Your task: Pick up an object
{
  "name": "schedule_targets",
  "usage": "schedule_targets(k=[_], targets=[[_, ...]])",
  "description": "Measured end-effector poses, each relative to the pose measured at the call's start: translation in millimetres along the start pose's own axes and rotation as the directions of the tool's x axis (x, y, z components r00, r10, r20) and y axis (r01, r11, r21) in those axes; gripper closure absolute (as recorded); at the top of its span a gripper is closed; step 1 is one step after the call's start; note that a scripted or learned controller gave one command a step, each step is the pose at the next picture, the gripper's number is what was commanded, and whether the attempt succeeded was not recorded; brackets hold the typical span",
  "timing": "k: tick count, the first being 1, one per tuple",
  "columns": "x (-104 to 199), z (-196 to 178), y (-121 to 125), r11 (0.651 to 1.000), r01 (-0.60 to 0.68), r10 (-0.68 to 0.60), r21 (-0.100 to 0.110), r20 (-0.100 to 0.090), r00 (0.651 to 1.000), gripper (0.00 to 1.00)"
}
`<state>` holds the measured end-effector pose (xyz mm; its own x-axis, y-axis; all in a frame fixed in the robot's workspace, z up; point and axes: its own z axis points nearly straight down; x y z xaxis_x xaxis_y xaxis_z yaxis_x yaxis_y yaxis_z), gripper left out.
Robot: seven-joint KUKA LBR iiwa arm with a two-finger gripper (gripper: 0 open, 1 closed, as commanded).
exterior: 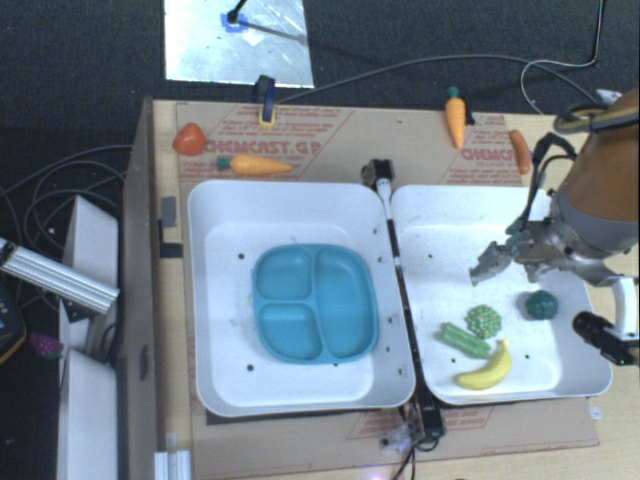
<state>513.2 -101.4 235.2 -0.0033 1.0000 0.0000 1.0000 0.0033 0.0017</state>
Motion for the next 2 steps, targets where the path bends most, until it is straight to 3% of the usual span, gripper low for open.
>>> schedule_targets(k=[1,2], targets=[[-13,62,-20,1.0,-0.002,0.002,0.001,0.0,1.0,0.0],[-15,147,-12,1.0,-0.004,0.004,-0.008,0.004,1.0,0.0]])
